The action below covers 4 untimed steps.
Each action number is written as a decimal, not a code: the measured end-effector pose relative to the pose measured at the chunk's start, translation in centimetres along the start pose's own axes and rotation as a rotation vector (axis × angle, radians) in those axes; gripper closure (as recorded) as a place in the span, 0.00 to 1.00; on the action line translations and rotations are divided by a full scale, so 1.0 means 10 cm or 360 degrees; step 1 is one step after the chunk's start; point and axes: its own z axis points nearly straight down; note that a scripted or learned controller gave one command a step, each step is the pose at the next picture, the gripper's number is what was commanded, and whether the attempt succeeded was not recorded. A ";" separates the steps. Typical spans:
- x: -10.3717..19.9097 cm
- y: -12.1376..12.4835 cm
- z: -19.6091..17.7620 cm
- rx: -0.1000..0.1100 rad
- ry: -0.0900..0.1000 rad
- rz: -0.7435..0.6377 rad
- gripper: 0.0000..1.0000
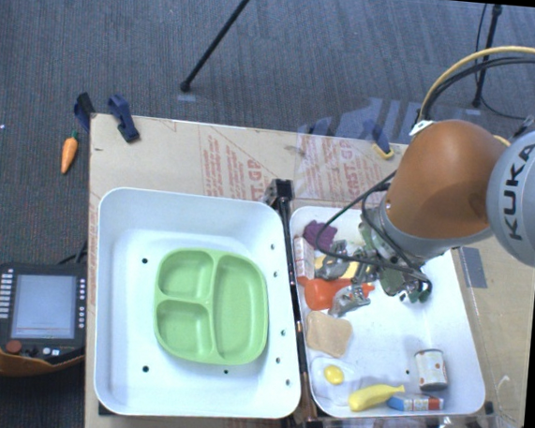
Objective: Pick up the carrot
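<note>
Two white bins side by side | gripper low in right bin, finger spread cannot be told | carrot orange, just left of gripper, near divided green plate in left bin

arm | "KUKA" (white housing) | cardboard print unreadable
</note>
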 end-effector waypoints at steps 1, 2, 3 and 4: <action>0.78 -0.36 0.15 0.0000 -0.0001 0.0267 1.00; 0.77 -0.35 0.15 0.0000 -0.0003 0.0265 0.00; 0.68 -0.33 0.96 0.0001 -0.0012 0.0450 0.00; 0.67 -0.31 0.86 0.0000 -0.0012 0.0443 1.00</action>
